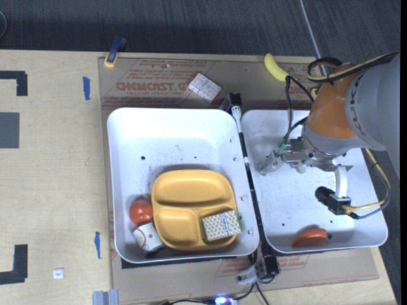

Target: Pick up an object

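Reach is your concern now: your gripper (270,162) hangs low over the upper left of the right bin (362,234), near the wall it shares with the left bin (121,170). Nearest loose object is the red-orange piece (310,236) by that bin's front wall, well apart from the gripper. Bring the arm toward it and centre over its long body before descending. The wrist and cables cover the gripper, so you cannot tell whether it is released or clenched.
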Tool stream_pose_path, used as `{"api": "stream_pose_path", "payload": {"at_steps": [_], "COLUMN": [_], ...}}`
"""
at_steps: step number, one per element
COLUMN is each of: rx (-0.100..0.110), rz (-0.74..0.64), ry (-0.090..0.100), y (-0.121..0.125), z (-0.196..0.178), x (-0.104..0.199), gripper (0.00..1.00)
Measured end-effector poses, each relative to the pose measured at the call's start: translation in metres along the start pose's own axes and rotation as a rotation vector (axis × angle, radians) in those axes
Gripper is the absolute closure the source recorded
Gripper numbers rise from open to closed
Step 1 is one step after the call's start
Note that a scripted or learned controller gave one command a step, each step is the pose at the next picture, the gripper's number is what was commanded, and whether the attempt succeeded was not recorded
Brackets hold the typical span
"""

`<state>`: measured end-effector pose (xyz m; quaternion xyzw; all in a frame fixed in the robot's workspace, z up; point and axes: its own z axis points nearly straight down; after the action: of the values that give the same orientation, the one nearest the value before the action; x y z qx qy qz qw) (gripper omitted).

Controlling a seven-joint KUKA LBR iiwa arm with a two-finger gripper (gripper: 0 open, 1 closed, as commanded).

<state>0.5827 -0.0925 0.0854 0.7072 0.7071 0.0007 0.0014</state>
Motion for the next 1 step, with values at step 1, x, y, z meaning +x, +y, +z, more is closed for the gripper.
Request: {"api": "stream_pose_path", "payload": {"at_steps": [1], "rx": [0.001], "rz": [0.0], "ry": [0.001], "y": [-0.0192], "z": [-0.0005], "x": [-0.0041], "gripper": [0.0]}}
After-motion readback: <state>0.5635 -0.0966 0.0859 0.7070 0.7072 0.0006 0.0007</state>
